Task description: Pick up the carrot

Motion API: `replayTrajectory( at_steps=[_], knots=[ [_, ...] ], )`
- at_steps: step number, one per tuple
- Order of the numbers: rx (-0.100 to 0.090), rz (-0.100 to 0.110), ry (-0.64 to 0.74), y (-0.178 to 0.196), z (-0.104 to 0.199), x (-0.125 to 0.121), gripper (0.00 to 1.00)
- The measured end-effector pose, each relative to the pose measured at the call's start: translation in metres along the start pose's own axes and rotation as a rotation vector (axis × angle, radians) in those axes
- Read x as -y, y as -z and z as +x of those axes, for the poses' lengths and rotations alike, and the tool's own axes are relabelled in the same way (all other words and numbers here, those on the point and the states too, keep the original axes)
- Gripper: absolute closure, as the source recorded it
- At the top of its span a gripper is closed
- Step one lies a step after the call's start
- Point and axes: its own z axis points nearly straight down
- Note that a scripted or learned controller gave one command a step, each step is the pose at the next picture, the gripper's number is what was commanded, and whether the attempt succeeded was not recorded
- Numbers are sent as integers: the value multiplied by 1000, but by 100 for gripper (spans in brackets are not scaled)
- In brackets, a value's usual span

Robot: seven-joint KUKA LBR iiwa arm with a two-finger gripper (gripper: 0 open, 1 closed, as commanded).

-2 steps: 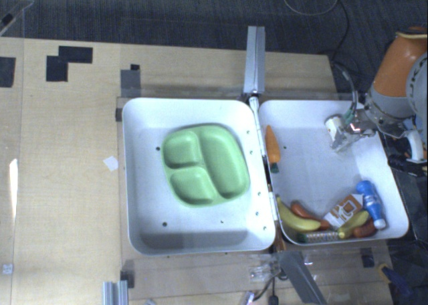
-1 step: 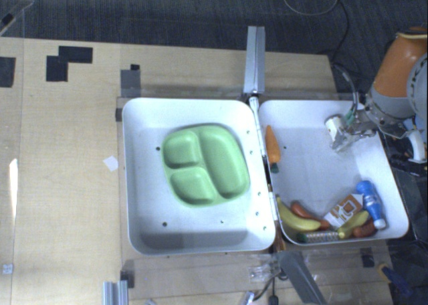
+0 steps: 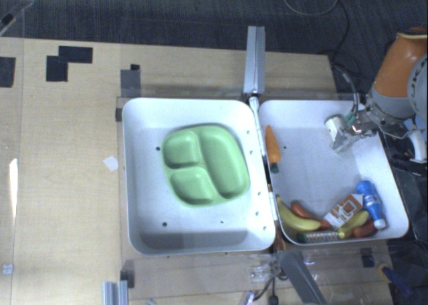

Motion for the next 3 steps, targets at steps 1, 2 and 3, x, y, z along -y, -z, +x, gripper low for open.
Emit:
replayTrajectory(
  at_steps=[1, 2, 3],
  knots=[
    [1, 0, 7, 0, 0, 0, 100],
    [3, -1, 40, 0, -2, 1, 100],
    [4, -1, 53, 0, -2, 1, 100]
  ],
)
